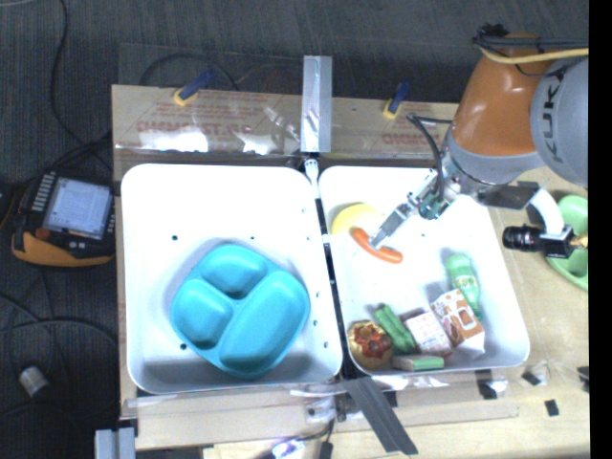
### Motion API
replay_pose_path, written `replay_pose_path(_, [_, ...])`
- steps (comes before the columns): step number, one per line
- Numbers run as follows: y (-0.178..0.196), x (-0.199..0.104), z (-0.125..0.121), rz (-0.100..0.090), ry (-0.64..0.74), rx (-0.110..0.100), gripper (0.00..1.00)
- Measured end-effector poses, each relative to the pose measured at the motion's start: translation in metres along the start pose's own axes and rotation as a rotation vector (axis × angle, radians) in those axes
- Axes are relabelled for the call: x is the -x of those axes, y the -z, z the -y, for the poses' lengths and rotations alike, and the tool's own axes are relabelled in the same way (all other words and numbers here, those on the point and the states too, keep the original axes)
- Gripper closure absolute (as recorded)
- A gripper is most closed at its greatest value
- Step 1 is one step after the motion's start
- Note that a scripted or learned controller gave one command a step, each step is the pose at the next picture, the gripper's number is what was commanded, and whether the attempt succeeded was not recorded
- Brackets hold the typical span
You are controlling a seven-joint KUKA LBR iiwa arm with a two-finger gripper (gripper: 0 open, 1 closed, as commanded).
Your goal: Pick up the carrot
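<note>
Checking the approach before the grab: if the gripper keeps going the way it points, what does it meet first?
Most likely the carrot: the gripper slants down-left with its tip right over it. Depth is unclear from above.

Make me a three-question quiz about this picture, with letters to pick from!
1. Where is the carrot?
A. left bin
B. right bin
C. on the floor

2. What colour is the divided tray?
A. red
B. blue
C. black

3. Where is the gripper?
A. right over the carrot
B. over the tray
C. off the bench

Answers: 1 B, the carrot lies in the right bin beside a yellow thing. 2 B, the tray in the left bin is blue. 3 A, its tip sits just above the carrot.
</note>
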State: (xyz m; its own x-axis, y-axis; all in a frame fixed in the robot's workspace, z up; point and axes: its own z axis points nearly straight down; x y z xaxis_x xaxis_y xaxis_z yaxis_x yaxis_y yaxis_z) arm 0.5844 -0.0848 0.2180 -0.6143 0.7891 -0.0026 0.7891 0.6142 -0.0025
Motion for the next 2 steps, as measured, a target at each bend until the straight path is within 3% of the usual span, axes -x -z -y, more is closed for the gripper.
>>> replay_pose_path(1, [-0.115,0.062,-0.033,0.000,0.088,0.000,0.00])
replay_pose_path(2, [-0.077,0.020,0.004,-0.001,0.151,0.001,0.00])
